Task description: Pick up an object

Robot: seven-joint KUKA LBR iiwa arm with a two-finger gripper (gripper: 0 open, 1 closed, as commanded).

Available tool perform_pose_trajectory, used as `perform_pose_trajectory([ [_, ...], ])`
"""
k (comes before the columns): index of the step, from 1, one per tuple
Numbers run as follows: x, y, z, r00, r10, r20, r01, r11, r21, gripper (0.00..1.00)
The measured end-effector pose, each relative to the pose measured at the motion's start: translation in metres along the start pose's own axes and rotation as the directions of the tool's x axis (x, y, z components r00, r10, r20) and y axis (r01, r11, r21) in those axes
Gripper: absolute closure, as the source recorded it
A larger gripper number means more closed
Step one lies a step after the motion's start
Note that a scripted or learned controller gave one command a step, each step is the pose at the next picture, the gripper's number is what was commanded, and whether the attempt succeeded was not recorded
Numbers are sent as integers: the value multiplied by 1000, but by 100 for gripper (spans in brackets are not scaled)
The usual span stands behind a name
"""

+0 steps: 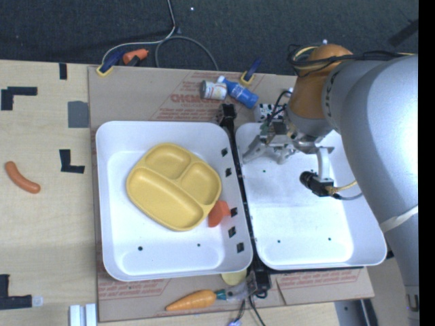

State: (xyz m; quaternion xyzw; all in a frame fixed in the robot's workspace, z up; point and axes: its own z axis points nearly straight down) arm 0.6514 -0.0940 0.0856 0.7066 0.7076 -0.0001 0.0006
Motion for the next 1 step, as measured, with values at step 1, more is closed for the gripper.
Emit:
perform_pose_trajectory([
  [1,-5,-17,-1,1000,0,1,0,1000,-5,0],
])
